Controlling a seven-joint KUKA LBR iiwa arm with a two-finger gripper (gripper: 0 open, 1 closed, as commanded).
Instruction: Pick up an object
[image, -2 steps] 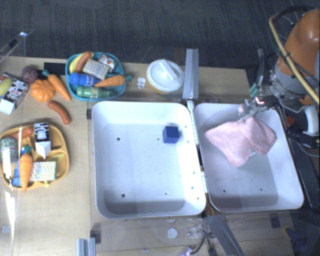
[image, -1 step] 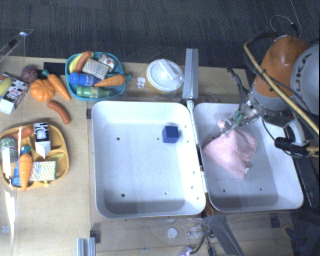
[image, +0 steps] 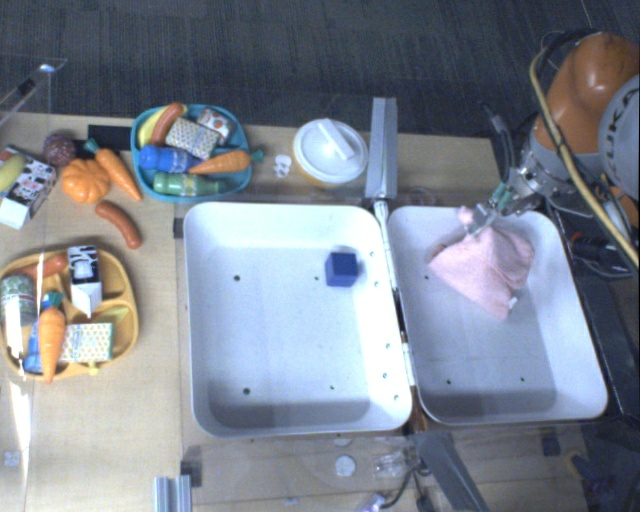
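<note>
Bench seen from above w/ two shallow white bins side by side. Left bin (image: 290, 400), well to the left of the claw, has a small blue cube (image: 342, 268) near its upper right part. Right bin (image: 560, 390) sits under the claw. Grey arm (image: 590, 90) w/ orange band comes in from the upper right, above and right of the claw.

Pink cloth (image: 485, 268) lies in the right bin's upper half, spreading down and left from the claw. Its top corner is drawn up to a peak that meets the claw tips, rest of the cloth on or near the bin floor.

Claw (image: 492, 212) sits at the bin's upper edge, fingers nearly closed, pinching that raised corner of the cloth between them.

Far left of the claw, outside the bins: yellow tray (image: 122, 300) and blue bowl (image: 150, 185), both w/ toy food. White lidded tub (image: 330, 150) stands up-left of the claw, past a metal post (image: 379, 150) between the bins.
</note>
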